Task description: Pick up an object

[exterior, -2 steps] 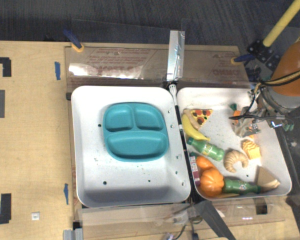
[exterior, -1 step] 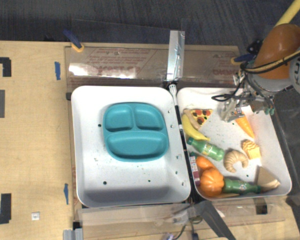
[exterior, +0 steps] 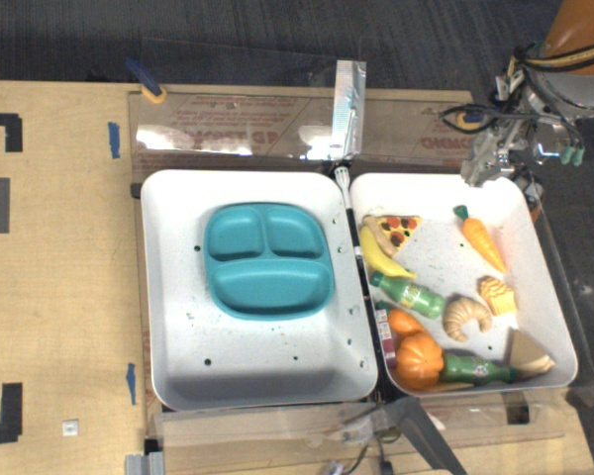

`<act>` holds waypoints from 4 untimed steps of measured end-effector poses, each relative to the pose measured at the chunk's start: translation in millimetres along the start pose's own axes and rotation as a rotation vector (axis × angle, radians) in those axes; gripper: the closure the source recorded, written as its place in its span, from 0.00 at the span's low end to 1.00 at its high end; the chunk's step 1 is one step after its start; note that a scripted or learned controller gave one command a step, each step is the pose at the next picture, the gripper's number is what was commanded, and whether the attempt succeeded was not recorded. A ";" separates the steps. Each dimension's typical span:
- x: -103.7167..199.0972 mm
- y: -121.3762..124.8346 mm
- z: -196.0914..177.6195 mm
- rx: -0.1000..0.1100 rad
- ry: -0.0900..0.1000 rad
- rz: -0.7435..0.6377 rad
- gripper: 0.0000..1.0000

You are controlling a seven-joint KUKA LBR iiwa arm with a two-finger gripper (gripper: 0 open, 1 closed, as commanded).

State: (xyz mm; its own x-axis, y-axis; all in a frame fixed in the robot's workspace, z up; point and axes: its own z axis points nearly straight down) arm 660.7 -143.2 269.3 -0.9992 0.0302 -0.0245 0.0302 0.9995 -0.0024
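Note:
The right bin (exterior: 540,265) holds several toy foods: a pizza slice (exterior: 396,231), a banana (exterior: 378,255), a carrot (exterior: 481,239), a green bottle (exterior: 412,295), a croissant (exterior: 465,317), a small pumpkin (exterior: 419,358), a second green bottle (exterior: 475,369) and a yellow pastry piece (exterior: 497,293). My gripper (exterior: 497,161) hangs over the bin's far right corner, above and behind the carrot. It touches none of the objects.
The left bin (exterior: 168,295) carries a teal divided plate (exterior: 268,259). A clear plastic barrier (exterior: 348,107) stands behind the bins. A brown wedge (exterior: 530,352) lies in the right bin's near corner. The arm enters from the upper right.

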 end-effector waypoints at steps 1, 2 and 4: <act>2.9 -0.9 8.5 -0.002 0.015 0.002 0.00; 34.9 -59.4 163.4 -0.006 0.032 -0.064 0.00; 31.0 -58.6 165.3 0.001 0.000 -0.005 1.00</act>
State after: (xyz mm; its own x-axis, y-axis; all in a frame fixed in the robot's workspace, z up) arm 631.9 -201.4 103.4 -0.9994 0.0253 -0.0242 0.0253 0.9997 -0.0034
